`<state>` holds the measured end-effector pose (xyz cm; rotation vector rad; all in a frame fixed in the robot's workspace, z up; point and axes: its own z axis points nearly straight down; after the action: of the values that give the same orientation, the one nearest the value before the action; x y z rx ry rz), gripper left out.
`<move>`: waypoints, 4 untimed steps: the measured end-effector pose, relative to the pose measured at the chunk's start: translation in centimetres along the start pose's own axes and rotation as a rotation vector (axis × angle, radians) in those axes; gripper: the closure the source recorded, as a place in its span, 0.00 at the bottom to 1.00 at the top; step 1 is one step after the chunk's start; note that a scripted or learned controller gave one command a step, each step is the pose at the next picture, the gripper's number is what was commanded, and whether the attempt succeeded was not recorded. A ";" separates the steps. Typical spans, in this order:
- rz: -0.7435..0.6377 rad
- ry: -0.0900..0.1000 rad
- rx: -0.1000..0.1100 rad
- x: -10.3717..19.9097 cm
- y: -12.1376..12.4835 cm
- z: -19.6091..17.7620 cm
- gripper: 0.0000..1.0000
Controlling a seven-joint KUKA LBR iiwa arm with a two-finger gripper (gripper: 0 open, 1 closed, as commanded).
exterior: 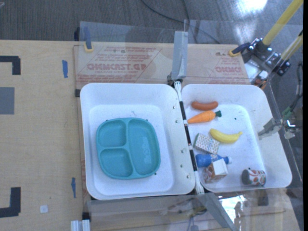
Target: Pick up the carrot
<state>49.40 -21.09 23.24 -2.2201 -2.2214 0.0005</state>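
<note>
Near the right bin's [274,110] upper left wall, the carrot [203,117] lies free beside the sausage [204,105], probably easy to reach from above.

Robotics lab; taped bench [38,129]; white bins [127,93]; acrylic guards [130,35]; floor cable [161,6]

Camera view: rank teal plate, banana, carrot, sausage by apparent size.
1. Teal plate, by far the largest.
2. Banana and carrot look about alike, too close to rank.
3. Sausage, slightly shorter than both.
</note>
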 end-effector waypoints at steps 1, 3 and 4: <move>-0.087 -0.002 -0.003 3.9 14.6 5.7 0.00; -0.704 0.000 0.013 10.5 16.9 14.5 0.00; -0.704 -0.005 -0.002 10.5 17.2 13.3 1.00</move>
<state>66.58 -10.58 9.97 -1.3195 -2.8553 0.0035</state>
